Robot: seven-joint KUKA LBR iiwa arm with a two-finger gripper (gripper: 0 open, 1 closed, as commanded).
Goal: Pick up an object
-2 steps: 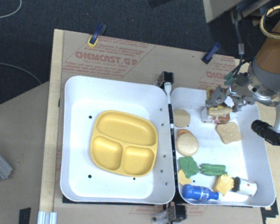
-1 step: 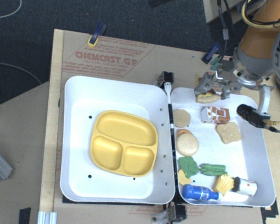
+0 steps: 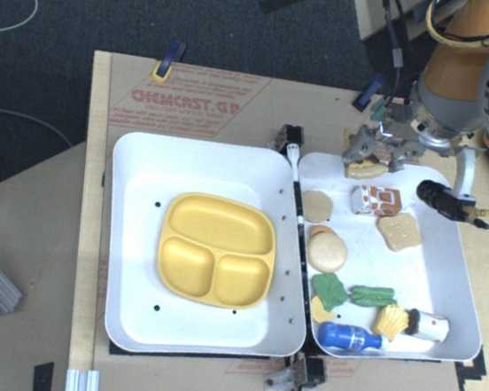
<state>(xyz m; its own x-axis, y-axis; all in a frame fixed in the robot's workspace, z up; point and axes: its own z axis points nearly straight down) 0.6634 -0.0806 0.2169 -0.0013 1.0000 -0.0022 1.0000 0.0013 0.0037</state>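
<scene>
The gripper (image 3: pixel 376 156) is poised at the right bin's (image 3: pixel 466 264) twelve o'clock edge over a tan food piece (image 3: pixel 364 170), grip state indiscernible; a centred, vertical descent is judged best before closing.

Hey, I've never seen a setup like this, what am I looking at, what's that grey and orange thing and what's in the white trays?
One camera looks down at a slant on a bench. The grey and orange thing is a robot arm reaching in from the right; its pincer sits over a pale item at the right tray's far edge. That tray has toy food, a blue bottle and green pieces. The left tray has a yellow divided plate. I cannot tell if anything is gripped.
</scene>
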